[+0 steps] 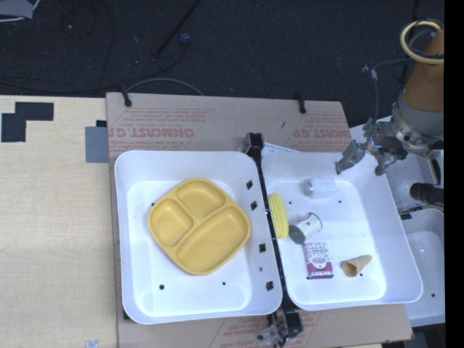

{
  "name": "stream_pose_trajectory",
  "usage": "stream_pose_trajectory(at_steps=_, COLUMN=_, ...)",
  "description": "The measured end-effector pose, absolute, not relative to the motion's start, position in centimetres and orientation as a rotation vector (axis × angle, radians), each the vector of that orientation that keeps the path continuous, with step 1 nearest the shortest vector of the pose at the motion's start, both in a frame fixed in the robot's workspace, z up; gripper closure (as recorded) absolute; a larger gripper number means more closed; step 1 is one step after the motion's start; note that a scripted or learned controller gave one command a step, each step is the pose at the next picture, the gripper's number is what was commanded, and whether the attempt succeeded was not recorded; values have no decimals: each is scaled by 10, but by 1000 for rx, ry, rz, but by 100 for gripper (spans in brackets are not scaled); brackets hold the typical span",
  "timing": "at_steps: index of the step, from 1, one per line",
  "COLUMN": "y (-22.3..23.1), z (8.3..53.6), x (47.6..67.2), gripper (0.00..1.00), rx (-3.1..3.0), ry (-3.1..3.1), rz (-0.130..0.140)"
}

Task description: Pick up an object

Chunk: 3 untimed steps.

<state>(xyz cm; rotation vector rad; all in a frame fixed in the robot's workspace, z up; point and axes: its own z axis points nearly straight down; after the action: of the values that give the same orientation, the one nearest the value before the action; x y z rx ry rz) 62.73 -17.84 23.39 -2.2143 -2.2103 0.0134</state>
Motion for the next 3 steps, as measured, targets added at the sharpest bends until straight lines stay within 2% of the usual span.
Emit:
stream_pose_trajectory(at_steps=1, y=-178, z=242, x=630, gripper=0, rx=-2220, ry=-2220, rz=2)
stream_pose_trajectory(at_steps=2, y=-178, z=178, x=628, gripper=0, rx=-2217, ry=-2218, rz=6)
stream_pose_trajectory(at_steps=3, y=-179, z=131, x=636, gripper=0, rx=-2215, ry=-2221, rz=5)
